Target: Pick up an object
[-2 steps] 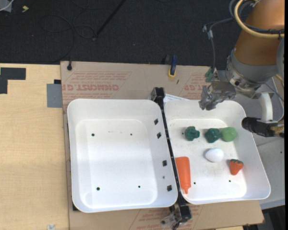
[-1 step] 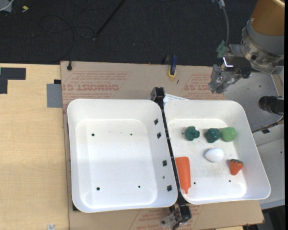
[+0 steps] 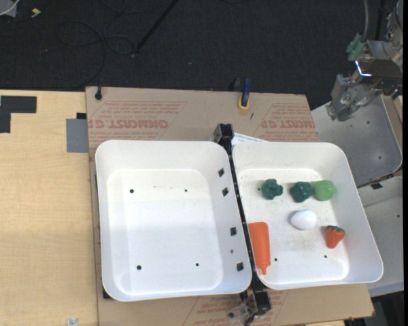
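While the grey robot arm (image 3: 367, 73) sits at the upper right, well apart from both bins and above the dark floor beyond the tabletop (image 3: 34, 202), its pincer (image 3: 341, 107) hangs near the grey metal plate at that corner; whether it is open or closed cannot be told from this slanted view, and nothing is seen in its grip.

Two shallow white plastic bins lie side by side on a brown cardboard sheet (image 3: 190, 114) printed with red lettering. Of these, the left bin (image 3: 115, 161) shows its bare floor with small dark holes. Every loose object lies in the right bin (image 3: 353, 175). A long orange toy carrot (image 3: 260, 245) lies along that bin's left wall, just beside the black divider clips. Near the middle of its far half sits a dark green toy vegetable (image 3: 271, 189), and to its right a second dark green lumpy piece (image 3: 300, 191) touches a lighter green rounded piece (image 3: 324, 190). A white egg-shaped object (image 3: 303, 219) rests just below that pair. A small red toy strawberry with a green top (image 3: 334, 236) lies near the right wall. A blue and yellow clamp (image 3: 244, 95) grips the cardboard's far edge.
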